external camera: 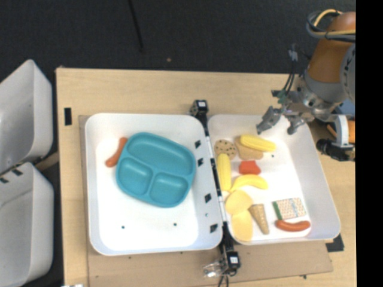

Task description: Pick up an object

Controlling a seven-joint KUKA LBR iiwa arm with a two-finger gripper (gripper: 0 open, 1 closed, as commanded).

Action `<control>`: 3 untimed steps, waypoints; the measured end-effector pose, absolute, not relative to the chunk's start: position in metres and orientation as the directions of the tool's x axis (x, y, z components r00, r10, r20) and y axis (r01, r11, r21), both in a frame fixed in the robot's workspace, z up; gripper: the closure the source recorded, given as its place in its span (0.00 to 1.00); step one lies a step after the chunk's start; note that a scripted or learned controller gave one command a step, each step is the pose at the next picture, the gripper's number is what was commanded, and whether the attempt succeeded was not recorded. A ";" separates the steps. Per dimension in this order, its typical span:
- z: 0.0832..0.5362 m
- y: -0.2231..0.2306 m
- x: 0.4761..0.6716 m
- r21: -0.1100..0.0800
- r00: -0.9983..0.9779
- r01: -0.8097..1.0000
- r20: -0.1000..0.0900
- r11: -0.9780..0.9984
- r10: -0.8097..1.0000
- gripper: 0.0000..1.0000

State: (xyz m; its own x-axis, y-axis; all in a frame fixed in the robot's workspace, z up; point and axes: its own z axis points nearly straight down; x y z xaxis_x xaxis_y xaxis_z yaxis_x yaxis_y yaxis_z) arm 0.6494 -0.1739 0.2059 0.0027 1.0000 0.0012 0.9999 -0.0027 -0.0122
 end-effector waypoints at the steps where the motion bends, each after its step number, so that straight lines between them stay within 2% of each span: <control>1: 0.215 -0.173 0.652 0.002 0.001 1.000 -0.001 -0.001 1.000 0.00; 2: 0.152 -0.171 0.650 -0.004 0.000 1.000 -0.001 0.000 1.000 0.00; 3: 0.100 -0.172 0.649 -0.001 0.001 1.000 -0.002 -0.001 1.000 0.00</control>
